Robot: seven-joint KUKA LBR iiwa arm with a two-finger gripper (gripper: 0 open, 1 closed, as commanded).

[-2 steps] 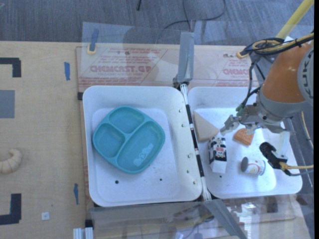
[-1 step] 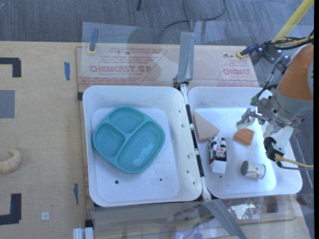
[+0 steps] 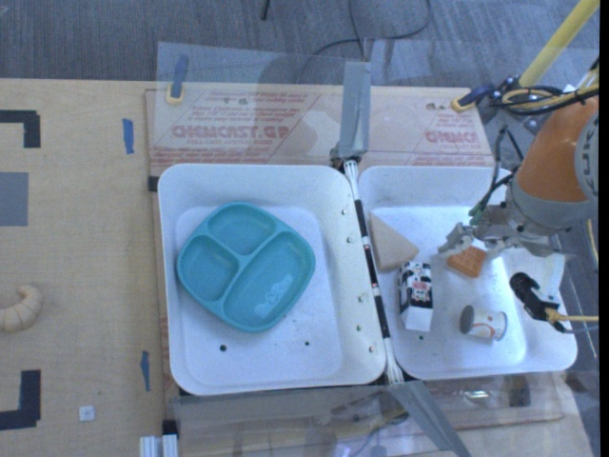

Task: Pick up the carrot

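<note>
Carrot [image 3: 467,262] judged light, rigid, smooth; grasp across its width is advised.
Gripper [image 3: 473,241] is positioned directly above it; finger state cannot be told.

Behind my two bins lies a clear plastic sheet [image 3: 249,127] with red print, mirrored and faint; I cannot make out its words for certain. The small black-and-white carton [image 3: 415,295] carries marks too small for me to read.
</note>
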